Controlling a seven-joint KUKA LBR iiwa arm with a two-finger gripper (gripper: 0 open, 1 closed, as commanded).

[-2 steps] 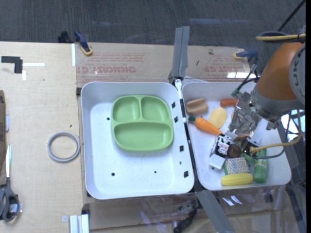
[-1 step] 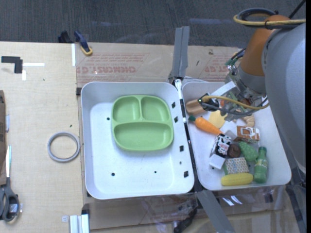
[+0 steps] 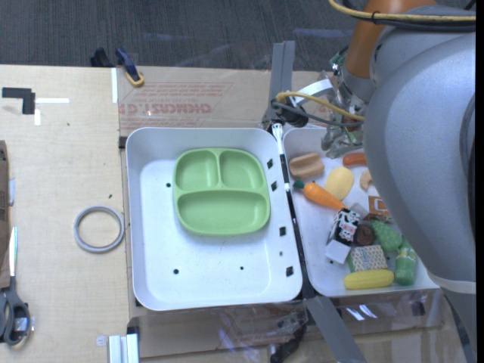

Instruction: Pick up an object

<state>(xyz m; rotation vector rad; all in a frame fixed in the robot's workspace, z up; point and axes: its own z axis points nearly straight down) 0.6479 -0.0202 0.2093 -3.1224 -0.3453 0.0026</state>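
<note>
— What lies left of the green plate [image 3: 221, 191]?
— A tape ring [image 3: 99, 228] on the bench. The plate itself sits in the left bin [image 3: 151, 278].
— And to the plate's right?
— The right bin [image 3: 321, 278] with toy food: a bun [image 3: 305, 164], a carrot [image 3: 324, 196], a corn cob [image 3: 368, 280].
— The gripper [image 3: 338, 136]?
— Right of the plate, above the bun. Open or closed, I can't tell.

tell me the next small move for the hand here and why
Probably a short drop straight down. The hand hangs over the far end of the right bin, with the toy bread roll and orange carrot lying just beside it, and nothing shows between its fingers.
</note>
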